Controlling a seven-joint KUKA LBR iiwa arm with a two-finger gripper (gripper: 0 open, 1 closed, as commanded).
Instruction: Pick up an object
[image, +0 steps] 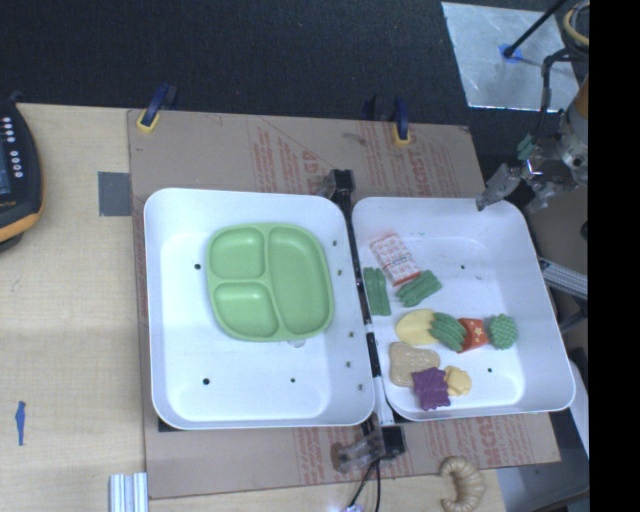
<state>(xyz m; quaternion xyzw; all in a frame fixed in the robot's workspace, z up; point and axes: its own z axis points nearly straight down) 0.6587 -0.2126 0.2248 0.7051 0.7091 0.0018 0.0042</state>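
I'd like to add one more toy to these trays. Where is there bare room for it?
In the right bin, the floor is bare along the far and right walls, beyond the red-and-white packet. The left bin has open floor all round the green plate. The toy food crowds the right bin's near left part.

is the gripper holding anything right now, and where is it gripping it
Nothing is held. The gripper hangs open over the far right corner of the right bin, apart from the toy food lying in it.
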